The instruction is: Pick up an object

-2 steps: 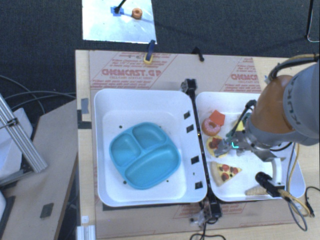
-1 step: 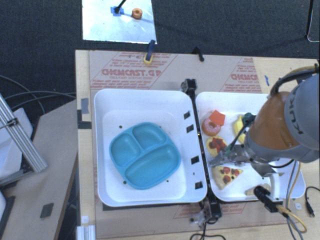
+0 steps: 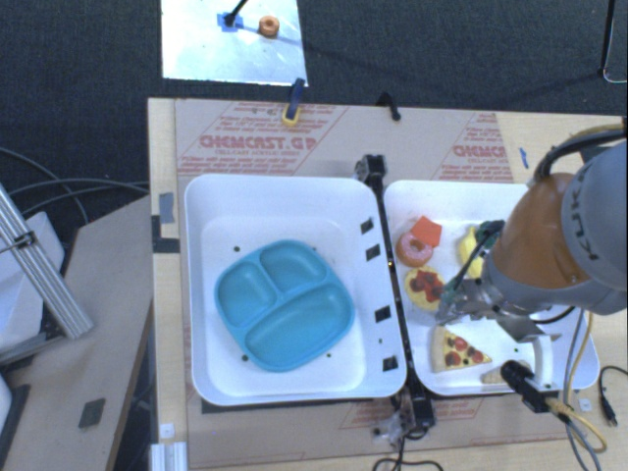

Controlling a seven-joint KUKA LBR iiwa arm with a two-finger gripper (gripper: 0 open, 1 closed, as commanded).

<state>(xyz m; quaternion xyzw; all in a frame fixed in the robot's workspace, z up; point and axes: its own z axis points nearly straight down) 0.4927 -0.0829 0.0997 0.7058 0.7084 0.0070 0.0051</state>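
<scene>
Dark carpet surrounds the tabletop (image 3: pixel 432 135), which carries two white bins side by side; left bin (image 3: pixel 285 199) holds a blue divided plate (image 3: pixel 285 304), right bin (image 3: pixel 432 196) holds toy food

End effector (image 3: pixel 453 307): low inside the right bin, largely hidden under the grey wrist and orange band. Cannot tell its state; nothing visibly held

Candidates relative to the end effector:
- pizza slice (image 3: pixel 457 349), just below it, nearest
- round tart with red topping (image 3: pixel 425 287), just beside it to the left
- pink doughnut (image 3: pixel 414 250), further up and left
- orange-red block (image 3: pixel 426 231), above the doughnut
- yellow piece (image 3: pixel 471 243), above, partly covered by the arm

Handling judgement: all look like light, rigid moulded plastic, smooth and probably slippery, not fragile. Pizza slice lies flat and thin, so it offers little height; best taken across its narrower width near the crust edge. Orange-red block looks taller with flatter sides, likely the surer hold. Doughnut could be pinched across its ring
</scene>
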